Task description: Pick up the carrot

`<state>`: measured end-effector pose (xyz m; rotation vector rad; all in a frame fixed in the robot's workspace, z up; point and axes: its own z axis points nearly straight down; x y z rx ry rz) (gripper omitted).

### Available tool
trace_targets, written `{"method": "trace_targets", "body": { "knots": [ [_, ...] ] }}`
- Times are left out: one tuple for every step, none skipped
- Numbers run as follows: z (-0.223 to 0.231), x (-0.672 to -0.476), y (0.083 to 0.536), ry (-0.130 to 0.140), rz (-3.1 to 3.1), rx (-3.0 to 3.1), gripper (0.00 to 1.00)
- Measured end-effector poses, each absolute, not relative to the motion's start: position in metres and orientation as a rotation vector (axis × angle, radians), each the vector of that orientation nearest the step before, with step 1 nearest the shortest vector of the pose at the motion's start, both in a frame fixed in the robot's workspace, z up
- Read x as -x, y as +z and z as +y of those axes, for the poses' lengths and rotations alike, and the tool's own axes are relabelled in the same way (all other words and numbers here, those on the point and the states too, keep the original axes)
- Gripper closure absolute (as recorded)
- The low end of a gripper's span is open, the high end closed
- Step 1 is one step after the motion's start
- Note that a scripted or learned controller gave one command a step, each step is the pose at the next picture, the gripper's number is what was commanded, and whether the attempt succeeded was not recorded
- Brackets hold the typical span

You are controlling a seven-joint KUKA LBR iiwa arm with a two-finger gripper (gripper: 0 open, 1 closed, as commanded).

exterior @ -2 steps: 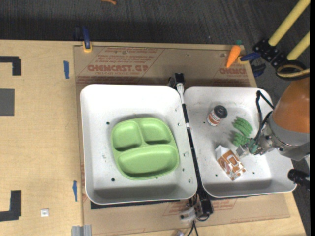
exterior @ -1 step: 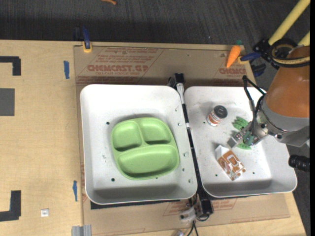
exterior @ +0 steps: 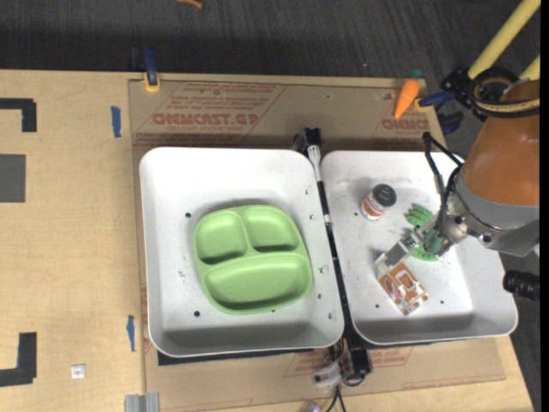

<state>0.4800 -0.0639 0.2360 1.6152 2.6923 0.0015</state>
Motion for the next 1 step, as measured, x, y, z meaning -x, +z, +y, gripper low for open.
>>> {"method": "trace_targets", "body": {
  "knots": [
    [-0.0639,-0.48,0.236,0.002,2.692,-1.615,0.0]
  ]
}}
